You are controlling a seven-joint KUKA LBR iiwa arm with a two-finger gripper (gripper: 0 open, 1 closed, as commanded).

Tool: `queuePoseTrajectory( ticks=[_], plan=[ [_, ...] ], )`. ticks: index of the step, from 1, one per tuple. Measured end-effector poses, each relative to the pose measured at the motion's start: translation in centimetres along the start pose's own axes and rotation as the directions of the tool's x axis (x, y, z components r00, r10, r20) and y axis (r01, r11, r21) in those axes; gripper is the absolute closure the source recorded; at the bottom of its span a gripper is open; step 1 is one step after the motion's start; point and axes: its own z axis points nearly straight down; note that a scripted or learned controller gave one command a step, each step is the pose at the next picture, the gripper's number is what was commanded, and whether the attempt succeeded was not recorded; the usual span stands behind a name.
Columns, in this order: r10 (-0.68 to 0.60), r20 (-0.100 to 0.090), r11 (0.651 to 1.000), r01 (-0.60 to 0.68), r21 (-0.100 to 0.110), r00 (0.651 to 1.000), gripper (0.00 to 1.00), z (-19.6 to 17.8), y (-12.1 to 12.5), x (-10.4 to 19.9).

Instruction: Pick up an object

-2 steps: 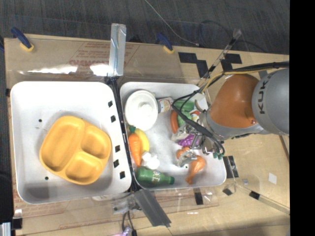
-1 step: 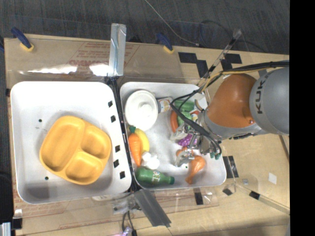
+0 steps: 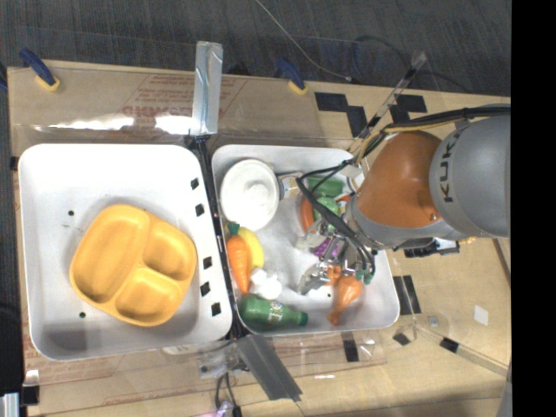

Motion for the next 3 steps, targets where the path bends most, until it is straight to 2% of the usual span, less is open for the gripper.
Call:
queuePoseTrajectory(
  ticks=[1, 2, 3],
  plan=[
    [-0.005, 0.009, 1.000, 0.005, 0.001, 1.000, 0.00, 0.0, 2.0, -1.5],
    [-0.145, 0.007, 0.989, 0.145, 0.001, 0.989, 0.00, -0.1, -2.4, -0.1],
    [-0.168, 0.011, 0.986, 0.168, 0.003, 0.986, 0.00, -0.2, -2.2, -1.2]
  ],
)
